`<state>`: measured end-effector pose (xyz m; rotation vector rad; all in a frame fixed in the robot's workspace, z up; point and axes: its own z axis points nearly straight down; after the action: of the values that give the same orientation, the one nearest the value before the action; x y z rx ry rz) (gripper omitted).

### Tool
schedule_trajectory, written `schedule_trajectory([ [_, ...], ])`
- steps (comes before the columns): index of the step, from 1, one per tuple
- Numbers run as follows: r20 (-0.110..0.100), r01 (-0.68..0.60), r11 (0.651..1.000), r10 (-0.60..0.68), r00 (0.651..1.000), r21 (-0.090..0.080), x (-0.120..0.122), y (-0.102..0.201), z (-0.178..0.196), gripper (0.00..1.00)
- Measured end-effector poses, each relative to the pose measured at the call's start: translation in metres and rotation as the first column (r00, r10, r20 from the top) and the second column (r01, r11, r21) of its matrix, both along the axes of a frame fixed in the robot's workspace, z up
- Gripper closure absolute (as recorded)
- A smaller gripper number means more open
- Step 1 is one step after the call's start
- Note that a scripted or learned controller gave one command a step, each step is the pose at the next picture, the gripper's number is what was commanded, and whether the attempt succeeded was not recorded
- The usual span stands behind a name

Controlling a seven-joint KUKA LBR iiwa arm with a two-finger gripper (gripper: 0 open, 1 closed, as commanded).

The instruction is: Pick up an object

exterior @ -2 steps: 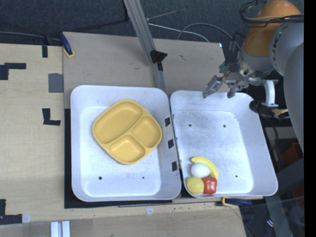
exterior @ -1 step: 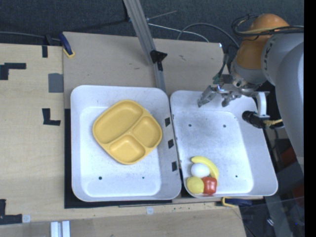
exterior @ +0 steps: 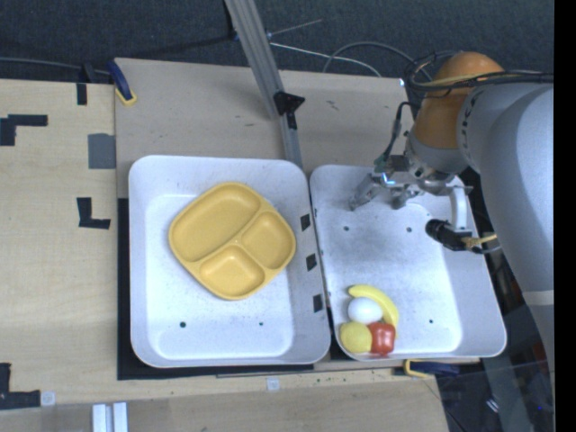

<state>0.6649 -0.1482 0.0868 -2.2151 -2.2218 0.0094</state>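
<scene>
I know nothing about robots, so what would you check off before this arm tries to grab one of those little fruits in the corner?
1. Targets in sight: ok. A banana, white egg, lemon and red pepper lie in the right bin, at its near corner.
2. Pieces separated: not ok, they are bunched together and touching.
3. Gripper above a target: not ok, it is at the bin's far end.
4. Fingers ready: cannot tell.
5. Path between gripper and pile free of objects: ok.
6. Yellow divided plate out of the way: ok, it sits in the left bin.
</scene>
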Motion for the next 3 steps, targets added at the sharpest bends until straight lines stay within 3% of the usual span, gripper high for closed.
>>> schedule_trajectory([
  [1,0.004,-0.001,1.0,0.001,1.0,-0.001,0.001,0.001,0.013,1.0],
  [3,0.012,0.0,1.0,0.0,1.0,0.0,0.008,-0.002,0.109,1.0],
])
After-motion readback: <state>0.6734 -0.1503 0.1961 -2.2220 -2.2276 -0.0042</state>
